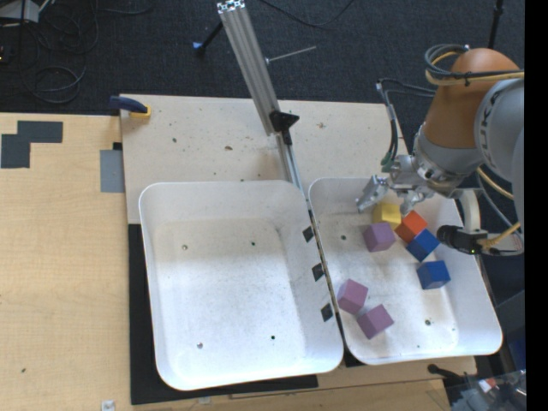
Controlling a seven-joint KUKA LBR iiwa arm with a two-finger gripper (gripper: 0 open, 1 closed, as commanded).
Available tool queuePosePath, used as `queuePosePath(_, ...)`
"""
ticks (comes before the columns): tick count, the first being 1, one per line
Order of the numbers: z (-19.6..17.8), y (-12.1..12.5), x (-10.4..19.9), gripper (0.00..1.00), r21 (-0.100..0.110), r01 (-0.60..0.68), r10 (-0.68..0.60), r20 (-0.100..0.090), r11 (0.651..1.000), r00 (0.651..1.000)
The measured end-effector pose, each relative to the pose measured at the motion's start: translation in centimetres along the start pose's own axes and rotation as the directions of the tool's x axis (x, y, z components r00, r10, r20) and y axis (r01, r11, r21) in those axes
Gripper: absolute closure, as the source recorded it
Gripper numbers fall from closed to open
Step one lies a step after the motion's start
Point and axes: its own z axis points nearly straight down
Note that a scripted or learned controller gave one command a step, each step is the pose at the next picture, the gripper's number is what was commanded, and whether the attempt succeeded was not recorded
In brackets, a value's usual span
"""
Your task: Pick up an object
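Note:
In the right bin [467, 336] lie several small cubes. A yellow cube [388, 215] sits near the bin's far side, with an orange cube [413, 224] touching it on the right and a purple cube [378, 236] just in front. My gripper [390, 199] hangs directly over the yellow cube, open, its two fingers spread to either side of the cube's far edge. Nothing is between the fingers. Two blue cubes [423, 245] [433, 274] lie to the right. Two more purple cubes [352, 296] [375, 320] rest near the bin's front left.
The left bin [163, 229] stands beside the right one, their rims meeting at a divider with black clips [318, 271]. A slanted aluminium post [253, 67] rises behind the bins. The grey and orange arm [471, 101] comes in from the upper right.

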Motion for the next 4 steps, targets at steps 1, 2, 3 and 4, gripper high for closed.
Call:
queuePosePath(1,4.2,-0.2,0.2,0.00,-0.004,-0.001,0.001,0.001,1.000,1.000)
queuePosePath(2,5.0,0.4,0.0,0.00,-0.029,-0.002,0.002,0.007,1.000,1.000)
queuePosePath(3,4.0,0.5,-0.1,1.00,-0.031,-0.004,0.004,0.008,1.000,1.000)
queuePosePath(4,-1.3,1.6,-0.5,1.00,-0.013,-0.002,0.002,0.002,1.000,1.000)
